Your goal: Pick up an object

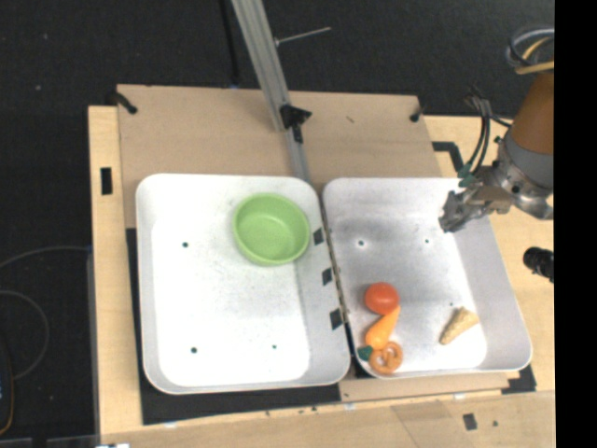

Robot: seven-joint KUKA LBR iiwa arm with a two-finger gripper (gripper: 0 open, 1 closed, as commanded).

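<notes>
In the right bin (410,222) lie a red tomato-like ball (381,297), an orange carrot-shaped toy (381,328), an orange ring-like piece (389,356) at the front left corner, and a tan cone-shaped piece (457,325) toward the front right. A green bowl (271,229) sits in the left bin (187,287), near its back right. My gripper (454,213) hangs over the right bin's back right part, well away from the toys, with nothing seen between its fingers.
A slanted metal rail (266,63) runs from the top of the view down to the gap between the bins. Cables and the arm's wrist (527,147) stand at the right. The bench's wooden border (261,129) surrounds the bins.
</notes>
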